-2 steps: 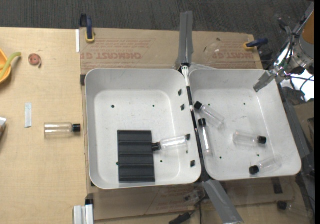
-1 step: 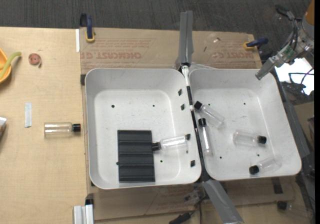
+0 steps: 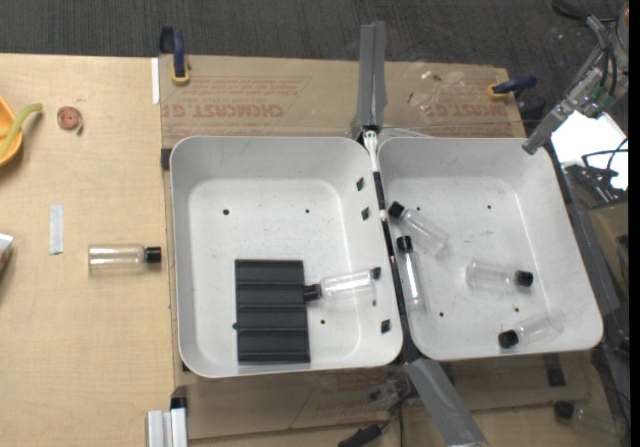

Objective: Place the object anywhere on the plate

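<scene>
Lying beside black ridged plate [image 3: 271, 312] in left bin [image 3: 200, 175], clear vial [image 3: 340, 287] looks light, stiff, slippery; best grasp across middle. End effector [image 3: 600, 75] at right edge, state unclear.

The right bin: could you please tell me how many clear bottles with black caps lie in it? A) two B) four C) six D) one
B, since the right bin holds four clear bottles: one near its upper left, one along its left wall, one at centre right and one near the lower right corner.
</scene>
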Controlling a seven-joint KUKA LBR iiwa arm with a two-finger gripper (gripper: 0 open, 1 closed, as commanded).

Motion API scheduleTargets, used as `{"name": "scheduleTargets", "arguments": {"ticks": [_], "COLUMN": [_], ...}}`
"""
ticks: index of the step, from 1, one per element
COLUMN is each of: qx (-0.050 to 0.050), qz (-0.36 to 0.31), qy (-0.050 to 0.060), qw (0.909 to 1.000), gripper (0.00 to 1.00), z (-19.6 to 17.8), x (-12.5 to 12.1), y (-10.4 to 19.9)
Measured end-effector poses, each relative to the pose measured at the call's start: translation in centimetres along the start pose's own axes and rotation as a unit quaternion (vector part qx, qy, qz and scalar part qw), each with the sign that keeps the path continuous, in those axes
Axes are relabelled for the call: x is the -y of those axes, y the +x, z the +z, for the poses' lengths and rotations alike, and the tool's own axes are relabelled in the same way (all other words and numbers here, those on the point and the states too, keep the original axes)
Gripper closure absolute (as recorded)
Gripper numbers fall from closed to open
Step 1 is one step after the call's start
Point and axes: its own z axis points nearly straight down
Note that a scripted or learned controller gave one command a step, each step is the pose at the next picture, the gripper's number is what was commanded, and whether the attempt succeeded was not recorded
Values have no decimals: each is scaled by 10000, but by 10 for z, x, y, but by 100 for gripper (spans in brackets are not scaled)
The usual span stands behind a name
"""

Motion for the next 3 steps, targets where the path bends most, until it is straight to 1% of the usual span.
{"name": "scheduleTargets", "arguments": {"ticks": [1,2,3], "qx": [-3,-4,-8], "qz": [-946,-1956,-2364], "qy": [-2,-4,-7], "qw": [9955,9807,9717], "gripper": [0,0,0], "z": [-38,-90,-106], "x": [3,27,-79], "y": [2,21,122]}}
